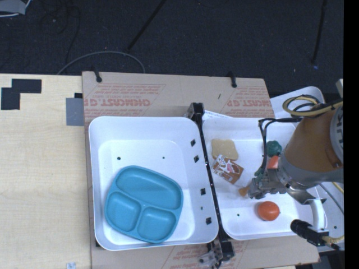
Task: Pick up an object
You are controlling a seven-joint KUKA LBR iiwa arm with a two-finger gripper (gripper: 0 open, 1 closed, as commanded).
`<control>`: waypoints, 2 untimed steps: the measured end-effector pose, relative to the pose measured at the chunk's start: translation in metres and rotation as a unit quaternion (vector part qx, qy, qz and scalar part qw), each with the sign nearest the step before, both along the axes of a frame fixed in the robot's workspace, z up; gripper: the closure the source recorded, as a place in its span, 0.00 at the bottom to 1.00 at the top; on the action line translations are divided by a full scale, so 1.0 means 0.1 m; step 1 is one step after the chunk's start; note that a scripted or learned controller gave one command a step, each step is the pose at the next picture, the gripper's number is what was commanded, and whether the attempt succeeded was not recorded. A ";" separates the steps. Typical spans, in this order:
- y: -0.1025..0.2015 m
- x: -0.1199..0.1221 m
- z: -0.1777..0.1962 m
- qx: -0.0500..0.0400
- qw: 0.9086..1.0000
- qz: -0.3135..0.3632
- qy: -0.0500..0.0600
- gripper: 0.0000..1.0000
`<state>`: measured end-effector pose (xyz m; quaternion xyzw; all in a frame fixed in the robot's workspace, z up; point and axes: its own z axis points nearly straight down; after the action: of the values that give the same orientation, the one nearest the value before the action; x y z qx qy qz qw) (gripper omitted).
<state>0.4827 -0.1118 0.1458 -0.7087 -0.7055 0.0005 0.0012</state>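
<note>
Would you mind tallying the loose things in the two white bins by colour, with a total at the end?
Blue: 1, the divided plate in the left bin.
Tan: 1, the toast-like slice in the right bin.
Brown and white: 1, the snack packet.
Orange-red: 1, the tomato-like ball.
Teal: 1, a small object beside the arm, hard to identify.
Total: 5

Arm (322,150): we see a broad orange band over grey casing.
Cables (303,103): we note yellow and black loops above the band.
Gripper (259,188): we see dark metal.
</note>
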 end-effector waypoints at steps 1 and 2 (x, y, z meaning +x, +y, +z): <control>0.06 -0.05 0.46 0.000 1.000 0.003 -0.002 1.00; -0.01 -0.06 0.91 -0.001 1.000 0.003 -0.002 1.00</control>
<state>0.4764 -0.1127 0.2367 -0.7070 -0.7073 -0.0006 -0.0008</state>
